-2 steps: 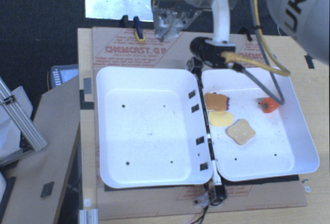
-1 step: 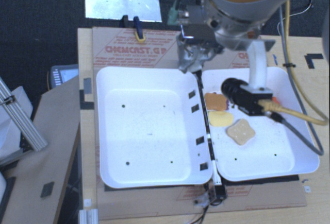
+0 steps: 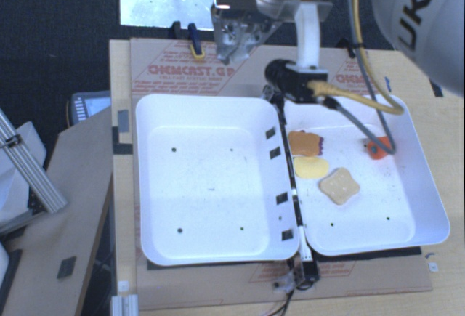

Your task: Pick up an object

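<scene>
The hand (image 3: pixel 231 42) hangs high over the far edge of the worktop (image 3: pixel 182 67), beyond the left bin (image 3: pixel 145 162) and well apart from anything it could pick; whether it is apart or together I cannot tell, since its tip is a blur of metal against the cardboard, and nothing shows between its parts. All the candidates lie in the right bin (image 3: pixel 414 191), crowded toward its left half: an orange piece (image 3: pixel 305 143) with a purple edge near the divider, a yellow disc (image 3: pixel 311 167) just below it and seemingly touching it, and a tan toast-shaped piece (image 3: pixel 339 186) just beside the disc. A small orange-red item (image 3: pixel 375 150) sits apart toward the right, with a grey cable (image 3: pixel 356 122) running over or right next to it. The risks follow from that layout. The three clustered pieces are flat and low, so a descent slightly off centre would likely close on air or pinch an edge and flick the piece away. Being so close, one may get shoved or dragged when another is taken. The orange piece lies close to the bin wall and its black clips (image 3: pixel 275 153), so the hand could strike the rim there. Going for the orange-red item risks snagging the cable or the yellow hose (image 3: pixel 363 100) above it. And the hand must first cross to the other bin.
</scene>
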Tool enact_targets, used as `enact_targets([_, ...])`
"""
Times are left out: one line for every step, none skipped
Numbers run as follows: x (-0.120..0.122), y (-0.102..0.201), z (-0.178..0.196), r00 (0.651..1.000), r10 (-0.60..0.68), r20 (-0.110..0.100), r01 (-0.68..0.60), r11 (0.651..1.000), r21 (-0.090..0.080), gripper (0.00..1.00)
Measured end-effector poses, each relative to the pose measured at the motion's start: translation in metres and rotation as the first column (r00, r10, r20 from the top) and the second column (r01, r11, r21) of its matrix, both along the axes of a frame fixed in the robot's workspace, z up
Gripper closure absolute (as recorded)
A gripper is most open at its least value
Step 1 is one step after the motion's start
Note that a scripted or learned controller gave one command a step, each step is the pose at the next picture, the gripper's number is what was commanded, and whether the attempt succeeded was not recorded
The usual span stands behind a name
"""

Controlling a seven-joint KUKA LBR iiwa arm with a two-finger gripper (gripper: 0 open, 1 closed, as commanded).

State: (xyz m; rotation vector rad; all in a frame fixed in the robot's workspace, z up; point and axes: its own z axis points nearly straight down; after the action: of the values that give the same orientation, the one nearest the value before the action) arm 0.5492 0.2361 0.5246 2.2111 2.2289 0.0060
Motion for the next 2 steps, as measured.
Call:
enact_targets([0.007,-0.002,0.011,1.0,-0.005,-0.001,0.005,1.0,0.0,1.0])
enact_targets([0.04,-0.002,0.01,1.0,-0.008,-0.001,0.008,1.0,-0.001,1.0])
